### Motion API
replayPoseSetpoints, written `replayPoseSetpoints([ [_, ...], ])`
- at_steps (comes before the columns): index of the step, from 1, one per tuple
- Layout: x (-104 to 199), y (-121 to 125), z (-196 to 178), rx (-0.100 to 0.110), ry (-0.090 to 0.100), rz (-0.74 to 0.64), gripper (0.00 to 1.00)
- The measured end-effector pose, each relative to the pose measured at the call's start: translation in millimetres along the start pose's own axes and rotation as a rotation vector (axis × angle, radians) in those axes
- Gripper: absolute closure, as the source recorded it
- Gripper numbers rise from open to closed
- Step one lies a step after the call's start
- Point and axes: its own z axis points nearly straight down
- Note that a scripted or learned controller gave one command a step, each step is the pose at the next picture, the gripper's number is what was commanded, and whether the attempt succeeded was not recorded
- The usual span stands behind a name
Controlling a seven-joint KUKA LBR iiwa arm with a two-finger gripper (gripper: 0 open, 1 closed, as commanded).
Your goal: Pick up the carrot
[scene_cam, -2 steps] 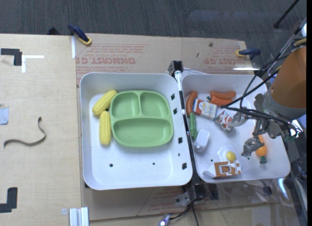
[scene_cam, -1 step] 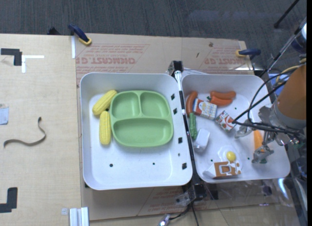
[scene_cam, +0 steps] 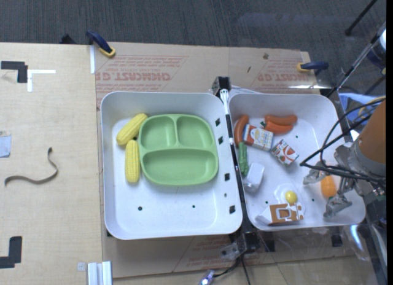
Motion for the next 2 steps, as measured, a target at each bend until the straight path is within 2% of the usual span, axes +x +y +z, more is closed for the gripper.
replayPoseSetpoints([
  [1, -3, 1, -10, 0.001, -0.004, -0.004, 1.0],
  [2, -44, 59, 0, 0.0, 0.0, 0.045, 1.0],
])
